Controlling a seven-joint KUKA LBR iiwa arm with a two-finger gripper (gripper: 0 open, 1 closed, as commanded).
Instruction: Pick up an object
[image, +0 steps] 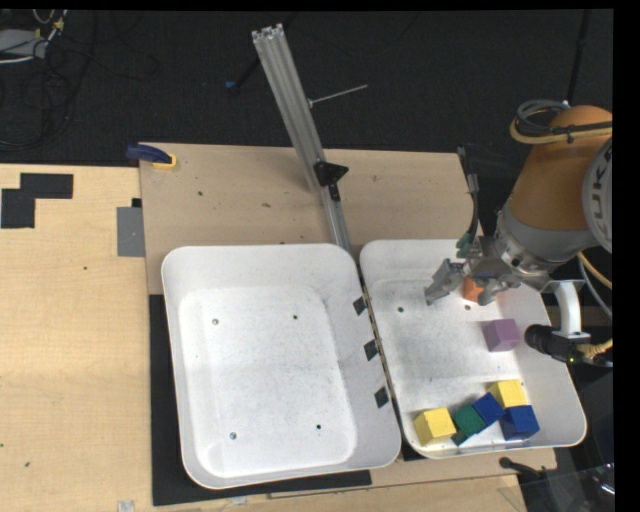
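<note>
While the claw (462, 284) is held with fingers apart, an orange object (471, 290) is seen between them, beside the purple block (502, 333).

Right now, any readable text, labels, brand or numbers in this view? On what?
"UK": dark letters on the arm's grey housing at the view's right edge, cut off by the frame, apparently part of a longer brand name.
The blocks in the right bin carry no print that can be made out.
Nothing else legible on the bench.
</note>
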